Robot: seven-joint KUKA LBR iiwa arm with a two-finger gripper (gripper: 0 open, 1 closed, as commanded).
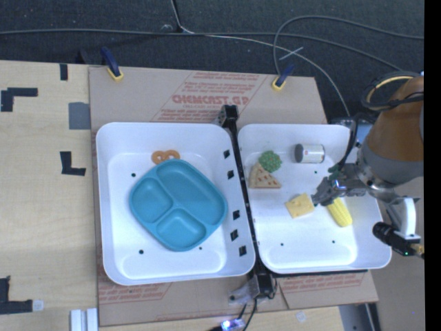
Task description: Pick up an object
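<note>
The arm (393,140) reaches in from three o'clock and hangs its gripper (329,193) low over the right bin (344,257), at the gap between a yellow cheese wedge (300,205) and a yellow corn cob (340,212). Whether the claw is released or clenched cannot be told from this slant; nothing is seen grasped in it. The cheese wedge lies just at eight o'clock of the gripper tip, the corn cob just at five o'clock, so either may be the intended pick, and the tip's position between them suggests a risk of nudging one while closing on the other.

Other candidates lie farther toward the bin's upper half: a waffle-patterned wedge (263,178) touching a green broccoli piece (270,161) at about ten o'clock of the gripper, and a small metal can (310,153) lying on its side at about eleven o'clock, well apart from the tip.

The left bin (110,185) holds a blue divided plate (178,204) near its centre, with a small brown pretzel (165,156) just beyond the plate's twelve o'clock edge. The pick seems not yet made.
</note>
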